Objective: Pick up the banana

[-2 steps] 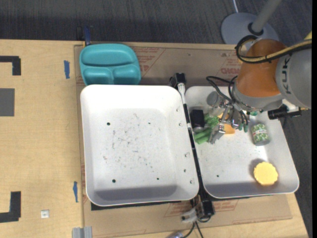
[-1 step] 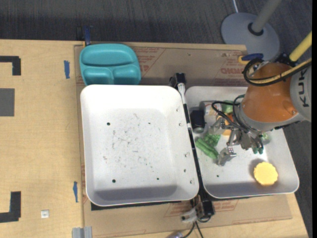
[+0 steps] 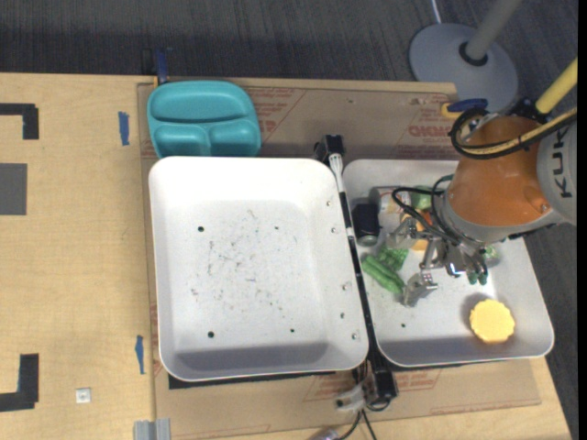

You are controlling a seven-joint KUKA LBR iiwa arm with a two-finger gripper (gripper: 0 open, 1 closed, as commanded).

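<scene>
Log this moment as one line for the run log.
arm: over right bin | gripper: low, by green item | yellow item: front right, apart from gripper | grasp: none seen | left bin: no items seen

The left bin (image 3: 252,264) is offering open floor throughout. In the right bin (image 3: 527,273), the arm (image 3: 500,177) is overhanging the upper half, green items (image 3: 385,269) are crowding the left side, and a yellow disc (image 3: 492,321) is occupying the lower right.

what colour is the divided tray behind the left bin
Teal, seen clearly in the camera view: the tray sits just beyond the left bin.
</scene>
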